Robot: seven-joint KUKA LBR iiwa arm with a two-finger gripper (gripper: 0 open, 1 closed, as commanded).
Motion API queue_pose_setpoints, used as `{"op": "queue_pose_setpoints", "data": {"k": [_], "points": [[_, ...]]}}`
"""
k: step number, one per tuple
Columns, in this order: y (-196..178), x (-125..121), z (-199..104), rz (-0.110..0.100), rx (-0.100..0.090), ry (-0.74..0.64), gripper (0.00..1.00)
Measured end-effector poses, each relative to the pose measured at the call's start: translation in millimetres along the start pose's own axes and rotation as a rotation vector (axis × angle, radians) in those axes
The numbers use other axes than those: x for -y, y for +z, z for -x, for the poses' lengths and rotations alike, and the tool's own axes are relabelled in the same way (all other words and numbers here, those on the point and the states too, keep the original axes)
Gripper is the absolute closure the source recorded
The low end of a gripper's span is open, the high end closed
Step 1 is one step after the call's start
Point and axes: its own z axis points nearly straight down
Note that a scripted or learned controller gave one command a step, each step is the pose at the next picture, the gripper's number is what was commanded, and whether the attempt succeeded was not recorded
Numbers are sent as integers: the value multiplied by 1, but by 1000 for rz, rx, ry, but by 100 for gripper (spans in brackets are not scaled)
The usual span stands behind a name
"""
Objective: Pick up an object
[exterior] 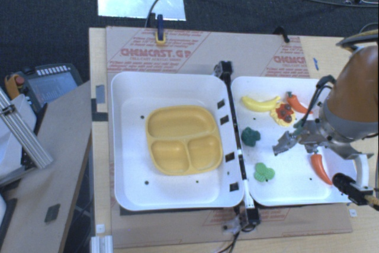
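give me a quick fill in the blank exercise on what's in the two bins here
1. The yellow tray lies in the ______ bin.
2. The tray has ______ compartments.
3. The banana lies in the same bin as the dark green broccoli, namely the ______ bin.
4. The gripper hangs over the ______ bin.

Missing words: left; three; right; right

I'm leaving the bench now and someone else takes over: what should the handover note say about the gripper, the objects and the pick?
Gripper: over the right bin, nothing seen between its fingers.
Right bin holds: banana, pizza slice, carrot, broccoli, green leafy piece, red chili.
Left bin: yellow divided tray.
Done: nothing picked.
Left: grasp and lift one object.
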Motion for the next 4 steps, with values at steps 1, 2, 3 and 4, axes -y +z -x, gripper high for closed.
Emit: {"op": "queue_pose_setpoints", "data": {"k": [1, 2, 3, 4], "points": [[-7, -3, 0, 14, 2, -3, 0], [50, -5, -8, 14, 1, -2, 0], [101, -6, -9, 11, 1, -2, 0], [89, -7, -9, 15, 2, -2, 100]]}}
